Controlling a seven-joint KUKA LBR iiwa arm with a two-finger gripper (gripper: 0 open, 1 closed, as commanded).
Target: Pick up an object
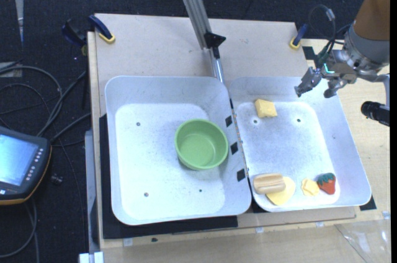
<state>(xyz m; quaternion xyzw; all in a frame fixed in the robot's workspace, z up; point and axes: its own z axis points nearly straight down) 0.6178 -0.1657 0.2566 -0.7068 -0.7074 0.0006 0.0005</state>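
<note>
White plastic bins sit side by side on our bench (161,38). We see a green bowl (201,144) in the left bin (130,193). The right bin (341,131) holds a yellow block (266,108) near its far edge, and a hot dog toy (269,182), a yellow slice (310,187) and a strawberry toy (327,183) along its near edge. Our gripper (318,86) hangs over the right bin's far right corner, jaws spread apart with nothing between them.
</note>
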